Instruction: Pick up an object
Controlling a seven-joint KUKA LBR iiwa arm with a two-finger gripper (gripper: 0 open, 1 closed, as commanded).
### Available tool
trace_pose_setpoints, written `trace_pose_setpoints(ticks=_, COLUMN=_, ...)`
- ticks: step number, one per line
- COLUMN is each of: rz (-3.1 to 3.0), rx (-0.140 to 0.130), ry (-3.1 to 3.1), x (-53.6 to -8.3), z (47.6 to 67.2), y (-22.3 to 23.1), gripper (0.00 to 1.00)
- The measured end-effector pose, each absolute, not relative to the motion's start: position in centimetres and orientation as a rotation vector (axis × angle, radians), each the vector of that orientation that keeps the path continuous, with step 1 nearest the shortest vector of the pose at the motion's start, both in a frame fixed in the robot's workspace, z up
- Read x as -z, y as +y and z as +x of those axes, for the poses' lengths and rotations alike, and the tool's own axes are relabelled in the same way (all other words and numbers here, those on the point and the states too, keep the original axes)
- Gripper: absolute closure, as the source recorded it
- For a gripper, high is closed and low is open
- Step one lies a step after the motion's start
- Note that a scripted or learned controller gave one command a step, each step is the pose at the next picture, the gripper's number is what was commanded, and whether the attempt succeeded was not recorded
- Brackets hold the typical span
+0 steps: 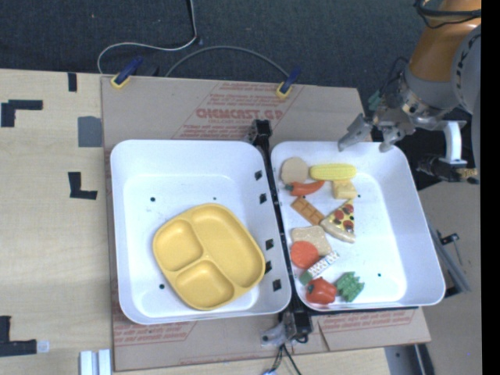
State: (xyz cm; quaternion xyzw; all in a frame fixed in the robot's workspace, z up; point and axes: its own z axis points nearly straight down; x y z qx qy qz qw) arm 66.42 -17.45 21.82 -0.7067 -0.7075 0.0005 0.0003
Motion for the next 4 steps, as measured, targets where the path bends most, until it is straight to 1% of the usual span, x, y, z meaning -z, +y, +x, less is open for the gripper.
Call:
trace_pose_setpoints(ticks=1, rz=-2.229, rx=0.011, ry=-2.234, x=-10.8, z=67.2, y=-12.0, gripper=0.0)
trace_pose_setpoints(ticks=2, rz=-2.22, rx=-0.004, ry=-2.221, x=-8.4, z=62.4, y=-9.8, gripper=0.0)
trace_pose_setpoints(ticks=3, rz=-2.219, rx=0.0, ry=-2.223, x=-9.4, z=62.5, y=-9.8, gripper=1.0)
trace_pose_setpoints(ticks=4, rz=-2.218, rx=-0.001, ry=-2.223, x=-9.4, z=62.5, y=-9.8, gripper=0.0)
